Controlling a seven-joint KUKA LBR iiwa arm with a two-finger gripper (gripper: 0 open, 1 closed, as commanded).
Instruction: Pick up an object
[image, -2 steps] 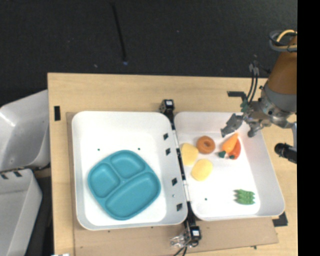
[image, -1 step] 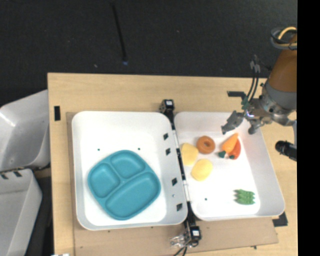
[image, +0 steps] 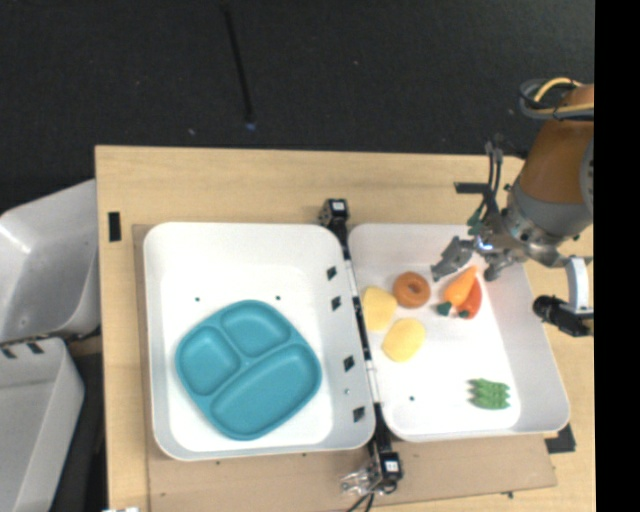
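The right bin (image: 520, 340) holds an orange carrot-like toy (image: 463, 293), a brown ring-shaped toy (image: 411, 289), two yellow pieces (image: 377, 307) (image: 403, 339) and a small green piece (image: 489, 394). My gripper (image: 472, 267) hangs over the bin's back right part, just above the upper end of the orange toy. Its two dark fingers (image: 448, 266) are spread apart, one on each side of that end. The gripper is open and the orange toy still rests on the bin floor.
The left bin (image: 180, 260) holds a blue divided plate (image: 248, 368). Black clips (image: 335, 212) sit along the seam between the bins. A white object (image: 40, 260) stands off the bench's left side.
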